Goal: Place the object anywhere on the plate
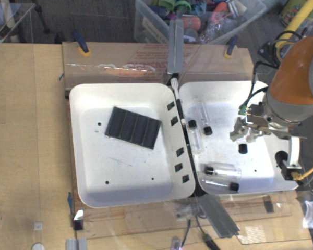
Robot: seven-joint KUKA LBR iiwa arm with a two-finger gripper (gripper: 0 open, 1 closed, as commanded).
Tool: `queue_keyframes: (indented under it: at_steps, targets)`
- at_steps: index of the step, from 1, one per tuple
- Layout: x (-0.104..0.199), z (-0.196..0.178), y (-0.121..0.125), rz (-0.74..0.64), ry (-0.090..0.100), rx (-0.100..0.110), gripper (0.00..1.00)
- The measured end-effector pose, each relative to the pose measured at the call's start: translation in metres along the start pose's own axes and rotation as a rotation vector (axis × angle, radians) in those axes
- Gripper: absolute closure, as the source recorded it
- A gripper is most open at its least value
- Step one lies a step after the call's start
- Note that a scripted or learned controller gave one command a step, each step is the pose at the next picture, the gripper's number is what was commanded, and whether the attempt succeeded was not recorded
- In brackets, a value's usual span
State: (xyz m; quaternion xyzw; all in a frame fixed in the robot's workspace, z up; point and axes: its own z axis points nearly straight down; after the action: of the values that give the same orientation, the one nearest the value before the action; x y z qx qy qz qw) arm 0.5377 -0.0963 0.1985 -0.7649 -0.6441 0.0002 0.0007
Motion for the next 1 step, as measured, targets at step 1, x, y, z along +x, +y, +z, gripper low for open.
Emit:
queue_keyframes:
  at_steps: [1]
  targets:
    - [-0.0182, -0.0702, 0.0120, 0.194, -0.001, 0.000, 1.00]
